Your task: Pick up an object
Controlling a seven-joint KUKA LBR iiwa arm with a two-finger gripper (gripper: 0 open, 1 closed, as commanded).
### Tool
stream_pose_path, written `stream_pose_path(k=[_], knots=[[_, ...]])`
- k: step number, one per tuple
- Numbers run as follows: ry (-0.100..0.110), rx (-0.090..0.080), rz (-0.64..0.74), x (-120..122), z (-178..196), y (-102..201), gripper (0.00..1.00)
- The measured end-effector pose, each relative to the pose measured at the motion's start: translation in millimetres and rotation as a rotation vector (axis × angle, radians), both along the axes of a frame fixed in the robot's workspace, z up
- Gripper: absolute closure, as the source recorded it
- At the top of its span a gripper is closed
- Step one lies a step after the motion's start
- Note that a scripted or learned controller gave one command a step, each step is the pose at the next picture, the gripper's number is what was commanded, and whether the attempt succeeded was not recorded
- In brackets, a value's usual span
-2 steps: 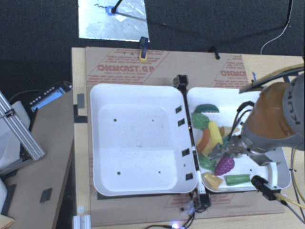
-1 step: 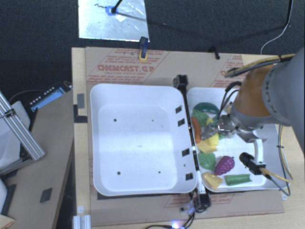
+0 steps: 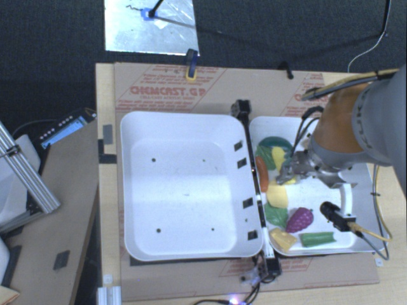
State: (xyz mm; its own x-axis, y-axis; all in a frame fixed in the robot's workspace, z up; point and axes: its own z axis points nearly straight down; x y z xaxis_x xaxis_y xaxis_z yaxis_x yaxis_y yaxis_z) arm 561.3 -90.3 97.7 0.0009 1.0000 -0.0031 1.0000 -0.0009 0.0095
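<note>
Smooth white right bin (image 3: pixel 362 243); gripper (image 3: pixel 287 172) above rounded yellow fruit (image 3: pixel 277 196); knobbly purple grapes (image 3: pixel 299 219).

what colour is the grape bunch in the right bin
Purple, seen in the camera view: the grape bunch lies near the bin's front.

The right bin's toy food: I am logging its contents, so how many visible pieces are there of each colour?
Green: 3, at the top, below the yellow lemon-like piece, and the flat piece at the front
Yellow: 3
Purple: 1, the grapes
Orange: 1, by the left wall
Total: 8
</note>
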Motion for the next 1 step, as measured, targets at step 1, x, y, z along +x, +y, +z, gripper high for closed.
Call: stream_pose_path(k=[1], knots=[[0.000,0.007,0.015,9.0,92.4,92.0,1.00]])
